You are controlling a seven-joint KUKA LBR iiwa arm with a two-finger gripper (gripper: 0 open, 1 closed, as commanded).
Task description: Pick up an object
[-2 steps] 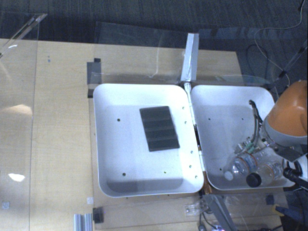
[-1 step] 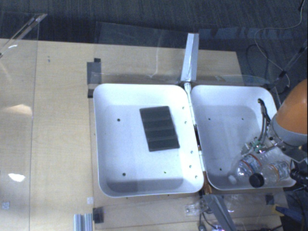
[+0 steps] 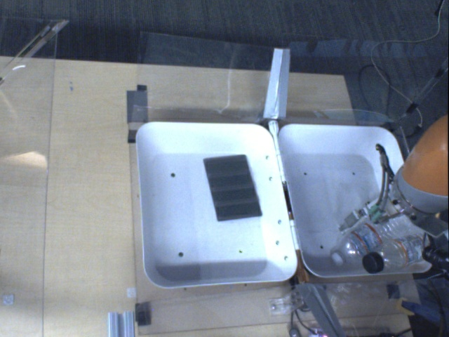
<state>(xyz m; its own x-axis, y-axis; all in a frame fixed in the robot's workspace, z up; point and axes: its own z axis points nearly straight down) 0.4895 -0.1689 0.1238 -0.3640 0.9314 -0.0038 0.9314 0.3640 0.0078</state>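
Progress looks early or middling at best: from the overhead camera, a clear plastic bottle (image 3: 375, 248) with a dark cap lies on its side in the near right corner of the right bin (image 3: 316, 153), resting on the bin floor, not lifted. The pincer (image 3: 368, 216) is down in that same bin, just above and against the bottle's upper side, with the grey arm and its orange band (image 3: 428, 170) reaching in from the right. Whether the pincer is apart, together or clamped on the bottle I cannot tell; the metal parts and the transparent plastic blur into each other there.

The bottle's long axis runs roughly left to right across the bin, tilted slightly, with what looks like the dark cap toward the near edge and the body stretching toward the right wall. Its outline is hard to read through the clear plastic.

In the left bin (image 3: 161, 209) a dark ribbed rectangular block (image 3: 232, 187) lies flat near the middle, long axis running from far to near with a slight slant, well apart from the arm.

Securing a grip and lifting remain, in my judgement.
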